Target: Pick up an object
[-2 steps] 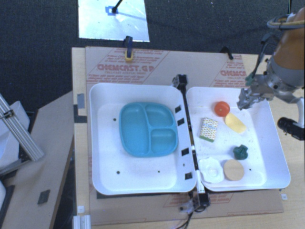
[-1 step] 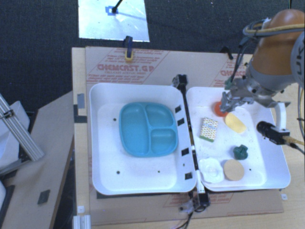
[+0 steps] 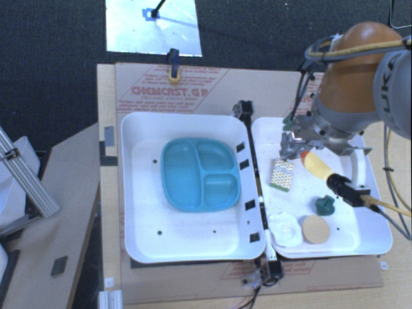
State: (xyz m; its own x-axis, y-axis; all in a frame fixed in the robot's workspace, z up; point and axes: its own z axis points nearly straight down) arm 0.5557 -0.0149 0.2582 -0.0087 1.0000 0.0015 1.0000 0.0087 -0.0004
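In the right bin (image 3: 370,237) lie a small speckled packet (image 3: 282,175), a yellow banana-shaped piece (image 3: 315,165), a dark green lump (image 3: 324,205), a tan round disc (image 3: 315,229) and a white round piece (image 3: 284,229). My gripper (image 3: 290,149) hangs low over the bin's upper left part, just above the packet and to the left of the yellow piece. Nothing can be seen held in it. The wrist hides the bin's far end.
A blue divided plate (image 3: 198,174) lies in the middle of the left bin (image 3: 138,230). A black ridge (image 3: 251,166) separates the two bins. A shiny metal sheet (image 3: 151,18) lies beyond the bench, and cardboard (image 3: 174,89) sits under the bins.
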